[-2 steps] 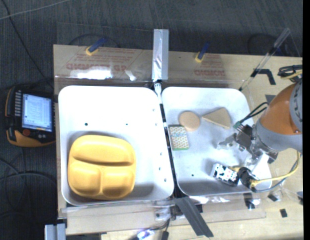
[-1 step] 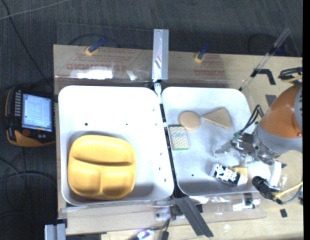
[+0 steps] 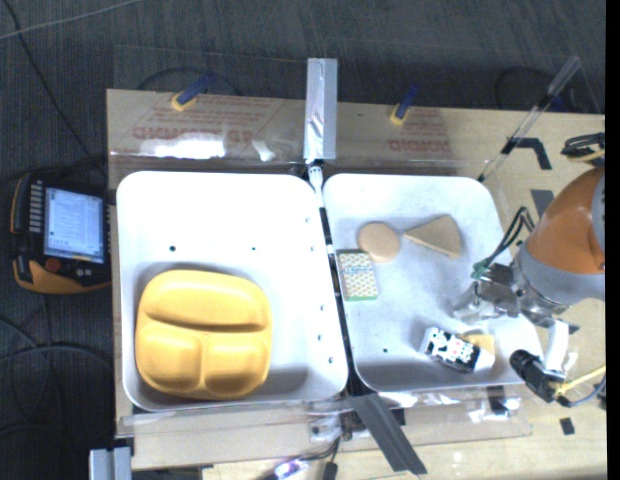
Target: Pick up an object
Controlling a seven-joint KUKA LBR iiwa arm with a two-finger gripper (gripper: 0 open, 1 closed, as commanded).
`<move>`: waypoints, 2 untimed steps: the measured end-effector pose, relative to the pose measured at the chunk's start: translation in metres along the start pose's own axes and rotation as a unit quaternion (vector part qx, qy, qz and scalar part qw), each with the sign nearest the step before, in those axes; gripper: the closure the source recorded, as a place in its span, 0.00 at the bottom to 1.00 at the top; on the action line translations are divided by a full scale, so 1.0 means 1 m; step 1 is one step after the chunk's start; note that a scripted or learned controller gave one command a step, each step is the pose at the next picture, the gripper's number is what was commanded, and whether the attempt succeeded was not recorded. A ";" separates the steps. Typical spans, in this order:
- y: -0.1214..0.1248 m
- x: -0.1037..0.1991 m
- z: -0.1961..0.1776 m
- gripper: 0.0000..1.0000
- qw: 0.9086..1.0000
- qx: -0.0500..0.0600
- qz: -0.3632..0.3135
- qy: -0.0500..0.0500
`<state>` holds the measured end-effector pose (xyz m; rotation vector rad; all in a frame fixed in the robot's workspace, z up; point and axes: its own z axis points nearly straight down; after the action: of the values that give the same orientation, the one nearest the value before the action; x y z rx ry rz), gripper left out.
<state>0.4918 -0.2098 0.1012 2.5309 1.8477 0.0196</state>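
While the bench holds two white bins side by side, the nearest things lie toward the lower edge of the view: a large yellow moulded block (image 3: 202,331) fills the near part of the left bin (image 3: 215,193), and a small black-and-white patterned object (image 3: 450,347) rests near the front wall of the right bin (image 3: 410,193), with a small yellowish piece (image 3: 481,344) touching its right end. Just beyond these, at the right bin's right wall, the gripper (image 3: 482,298) sits low over the bin floor, reaching in from the right under the arm's orange band (image 3: 578,230); whether its fingers stand wide or narrow cannot be told, and nothing can be seen between them. Farther left, a small green-dotted card-like object (image 3: 357,275) lies against the divider between the bins. Beyond it, a tan round disc (image 3: 379,241) lies just beside a tan wedge (image 3: 436,235) in the far half of the right bin, both well apart from the gripper. Off the bench to the far left, a handheld control pendant (image 3: 65,230) with a lit screen rests on the dark floor.
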 end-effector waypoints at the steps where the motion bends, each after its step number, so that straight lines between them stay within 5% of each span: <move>1: -0.016 0.047 0.008 1.00 0.998 -0.005 -0.055 -0.007; 2: 0.076 0.114 0.011 1.00 0.987 -0.002 0.162 -0.003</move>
<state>0.5992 -0.1247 0.0918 2.7927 1.4116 0.0167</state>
